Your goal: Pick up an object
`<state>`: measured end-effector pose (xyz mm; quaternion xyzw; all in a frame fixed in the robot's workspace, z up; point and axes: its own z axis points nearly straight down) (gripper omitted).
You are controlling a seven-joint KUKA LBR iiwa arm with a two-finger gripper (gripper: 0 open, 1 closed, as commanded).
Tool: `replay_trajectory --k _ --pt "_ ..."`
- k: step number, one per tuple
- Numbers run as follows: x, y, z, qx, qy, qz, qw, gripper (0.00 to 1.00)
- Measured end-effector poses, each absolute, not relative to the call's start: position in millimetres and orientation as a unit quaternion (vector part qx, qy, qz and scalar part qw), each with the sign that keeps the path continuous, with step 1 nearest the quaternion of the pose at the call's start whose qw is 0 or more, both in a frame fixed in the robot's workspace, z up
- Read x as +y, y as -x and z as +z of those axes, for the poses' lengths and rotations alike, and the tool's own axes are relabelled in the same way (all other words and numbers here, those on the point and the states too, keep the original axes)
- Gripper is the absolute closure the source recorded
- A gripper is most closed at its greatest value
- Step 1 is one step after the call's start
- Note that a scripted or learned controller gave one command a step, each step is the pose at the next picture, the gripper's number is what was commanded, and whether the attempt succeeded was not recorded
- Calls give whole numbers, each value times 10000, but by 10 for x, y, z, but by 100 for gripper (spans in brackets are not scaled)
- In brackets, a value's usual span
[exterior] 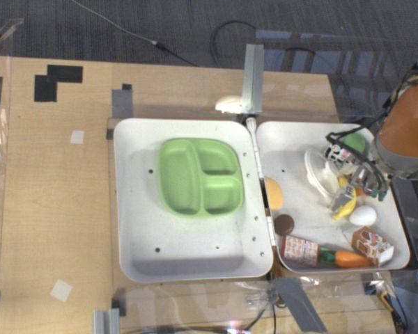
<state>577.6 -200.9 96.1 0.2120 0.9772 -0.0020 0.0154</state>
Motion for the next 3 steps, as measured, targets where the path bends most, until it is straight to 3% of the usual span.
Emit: replay_trajectory --k 1,2,3 --pt "-1423 -5690 967 9728 -2313 2 165 0" --pt "-2048 -5630 963 9724 -2326 -10 156 0" --pt "-1568 -5465 968 9696 -2442 -3 175 0"
